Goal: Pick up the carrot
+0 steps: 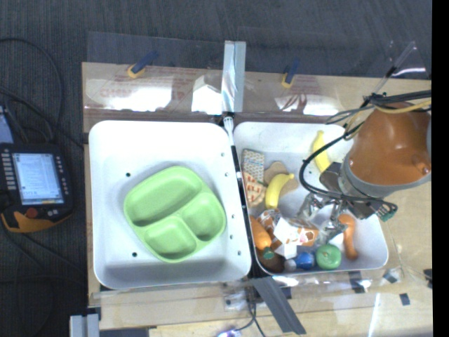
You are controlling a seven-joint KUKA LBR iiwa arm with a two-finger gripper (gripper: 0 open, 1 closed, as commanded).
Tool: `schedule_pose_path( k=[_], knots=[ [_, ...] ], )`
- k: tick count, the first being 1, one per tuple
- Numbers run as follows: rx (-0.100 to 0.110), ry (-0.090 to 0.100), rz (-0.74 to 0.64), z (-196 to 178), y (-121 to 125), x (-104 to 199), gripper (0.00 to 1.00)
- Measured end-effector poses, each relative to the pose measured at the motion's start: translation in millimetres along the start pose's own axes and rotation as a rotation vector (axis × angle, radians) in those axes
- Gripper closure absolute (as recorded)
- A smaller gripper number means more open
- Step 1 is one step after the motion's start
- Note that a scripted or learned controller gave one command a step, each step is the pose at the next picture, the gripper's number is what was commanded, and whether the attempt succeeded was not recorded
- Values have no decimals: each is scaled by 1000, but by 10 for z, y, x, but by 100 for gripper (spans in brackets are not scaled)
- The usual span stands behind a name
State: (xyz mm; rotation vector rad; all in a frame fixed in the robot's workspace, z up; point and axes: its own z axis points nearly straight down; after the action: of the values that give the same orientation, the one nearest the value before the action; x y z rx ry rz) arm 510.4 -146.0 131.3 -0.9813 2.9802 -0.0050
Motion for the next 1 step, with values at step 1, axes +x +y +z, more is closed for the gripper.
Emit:
schedule_pose_path(
  k=[1],
  knots=[
    [-3,-4,-327,-908,-203,-214,100]
  ],
)
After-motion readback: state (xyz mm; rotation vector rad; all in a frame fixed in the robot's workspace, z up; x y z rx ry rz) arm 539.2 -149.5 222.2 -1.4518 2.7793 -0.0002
